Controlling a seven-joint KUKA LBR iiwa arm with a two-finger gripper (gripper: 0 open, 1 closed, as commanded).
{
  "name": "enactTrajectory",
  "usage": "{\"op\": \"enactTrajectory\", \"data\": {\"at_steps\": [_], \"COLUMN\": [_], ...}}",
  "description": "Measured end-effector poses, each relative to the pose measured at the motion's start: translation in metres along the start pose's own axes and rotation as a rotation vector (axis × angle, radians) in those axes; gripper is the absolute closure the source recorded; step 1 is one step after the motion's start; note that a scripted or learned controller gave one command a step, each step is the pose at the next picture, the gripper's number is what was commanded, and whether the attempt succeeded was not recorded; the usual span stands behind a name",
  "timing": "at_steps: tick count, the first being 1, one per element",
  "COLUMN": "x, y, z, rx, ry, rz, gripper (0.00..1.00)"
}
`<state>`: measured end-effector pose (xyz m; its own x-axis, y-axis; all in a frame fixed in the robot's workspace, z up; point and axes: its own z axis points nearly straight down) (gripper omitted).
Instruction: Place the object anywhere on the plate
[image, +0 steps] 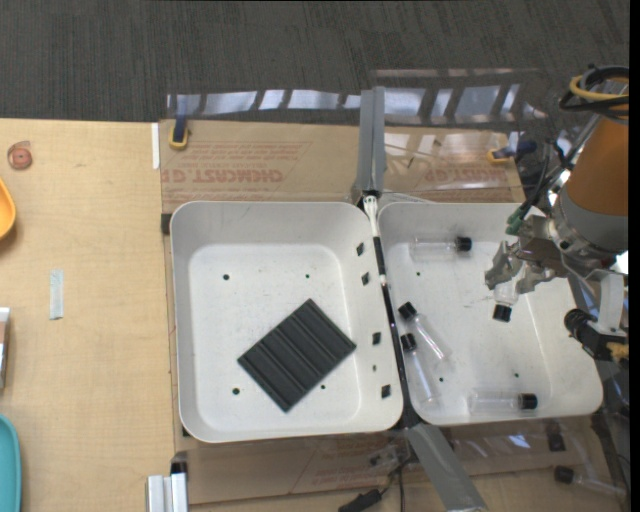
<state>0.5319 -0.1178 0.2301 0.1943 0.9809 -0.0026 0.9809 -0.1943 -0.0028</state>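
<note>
- Hand (510, 278) hangs over the right bin (590, 400), upper right part; a clear tube with a black cap (502, 304) looks to hang from its fingers, cap end down. Tube body is hard to make out against the white, so the grip is a judgement, not certain.
- Step in hand, as judged: object lifted, carry to plate not yet begun.
- Plate = dark ribbed rectangular plate (297, 355), lying tilted on the floor of the left bin (185, 330), well apart from the hand, across the divider between bins.
- Next move calls for travel left over the divider, high enough to clear both rims, then lowering over the plate and release.
- Other capped tubes lie in the right bin: one near top (440, 245), two by the left wall (420, 335), one near the bottom edge (500, 402).
</note>
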Motion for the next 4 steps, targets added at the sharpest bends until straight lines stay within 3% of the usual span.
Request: {"op": "enactTrajectory", "data": {"at_steps": [1,2,3,4], "x": [0.055,0.135,0.143,0.144], "y": [0.073,0.055,-0.008,-0.076], "z": [0.039,0.039,0.039,0.022], "rx": [-0.002,0.0,-0.001,-0.001], "ry": [0.001,0.0,0.001,0.001], "rz": [-0.402,-0.27,-0.597,-0.684], "gripper": [1.0,1.0,1.0,1.0]}}
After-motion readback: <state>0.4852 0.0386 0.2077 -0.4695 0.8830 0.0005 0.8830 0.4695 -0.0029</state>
